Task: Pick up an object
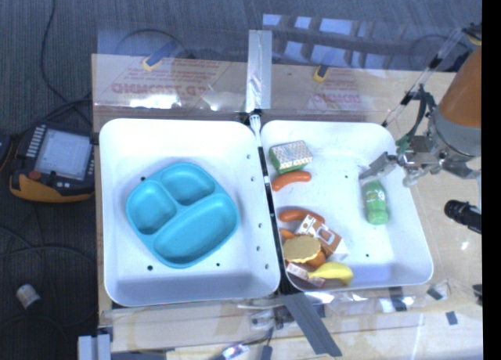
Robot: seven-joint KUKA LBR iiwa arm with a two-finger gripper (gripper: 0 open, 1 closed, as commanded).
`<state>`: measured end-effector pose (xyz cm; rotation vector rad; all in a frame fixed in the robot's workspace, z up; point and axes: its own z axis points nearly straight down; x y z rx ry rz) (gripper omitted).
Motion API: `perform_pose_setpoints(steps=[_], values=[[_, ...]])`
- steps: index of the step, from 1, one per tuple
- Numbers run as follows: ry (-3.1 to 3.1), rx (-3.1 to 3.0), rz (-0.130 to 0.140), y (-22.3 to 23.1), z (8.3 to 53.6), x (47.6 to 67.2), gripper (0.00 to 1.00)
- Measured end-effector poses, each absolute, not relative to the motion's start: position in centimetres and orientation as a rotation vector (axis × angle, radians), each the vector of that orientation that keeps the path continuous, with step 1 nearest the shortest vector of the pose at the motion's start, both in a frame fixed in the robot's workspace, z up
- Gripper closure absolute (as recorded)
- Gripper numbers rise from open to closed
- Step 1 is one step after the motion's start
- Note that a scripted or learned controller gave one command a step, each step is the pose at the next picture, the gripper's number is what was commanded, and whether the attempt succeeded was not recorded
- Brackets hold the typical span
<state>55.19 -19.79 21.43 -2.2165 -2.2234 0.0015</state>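
Nothing was lifted yet; the small green plastic bottle [376, 203] lay on the floor of the right-hand shallow white bin [407, 268], just below the two-finger jaws [391, 164], which hovered near its far rim; whether they stood spread I could not tell; descent and grasp remained.

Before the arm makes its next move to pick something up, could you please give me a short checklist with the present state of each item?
1. Hand over the right bin: ok, it hangs above the bin's upper right part.
2. Target close by: ok, the green bottle lies just below the hand.
3. Bottle free of neighbours: ok, it lies apart from the pile of toy food by the divider.
4. Anything held in the hand: cannot tell.
5. Left bin out of the path: ok, the blue divided plate sits there, far from the hand.
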Motion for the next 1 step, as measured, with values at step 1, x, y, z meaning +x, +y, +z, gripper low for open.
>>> perform_pose_setpoints(steps=[1], values=[[-2.134,-2.301,-0.016,-21.12,9.73,56.95,0.0]])
